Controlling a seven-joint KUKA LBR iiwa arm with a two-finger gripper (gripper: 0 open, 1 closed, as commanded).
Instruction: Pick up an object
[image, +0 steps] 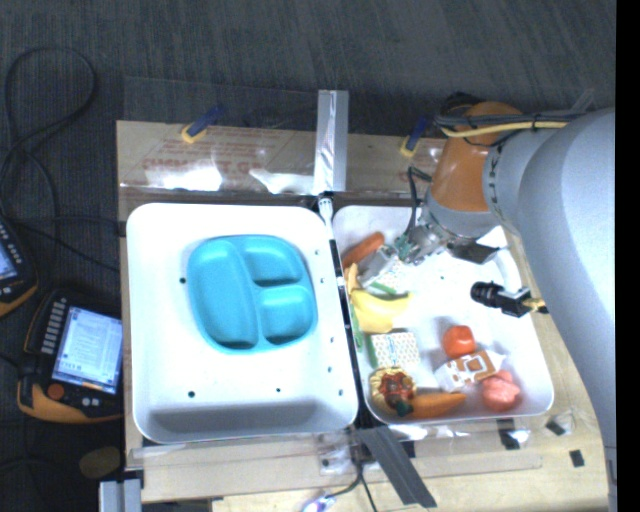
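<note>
The banana (376, 308) is a short, curved yellow toy, fat in the middle, with a paler streak along its upper edge. It lies in the right bin (445, 290), close against that bin's left wall and about halfway down it. The gripper (386, 262) reaches in at a slant from the upper right. Its tip sits just above the banana in the camera view, very near the fruit's upper edge, and I cannot tell whether the two touch. I also cannot tell how far the gripper is open, or whether it has hold of anything. A reddish-orange sausage (362, 247) lies just beside the tip on its other side, toward the bin's top left corner.

The right bin holds one banana, one sausage, one green-and-white patterned block (393, 350), one round many-coloured toy (392, 388), one carrot (437, 404), one red tomato (458, 340), one white-and-orange box (470, 372) and one pink lump (500, 390). The left bin (160, 380) holds one blue divided plate (250, 292). The two bins stand side by side on the table (240, 150).
</note>
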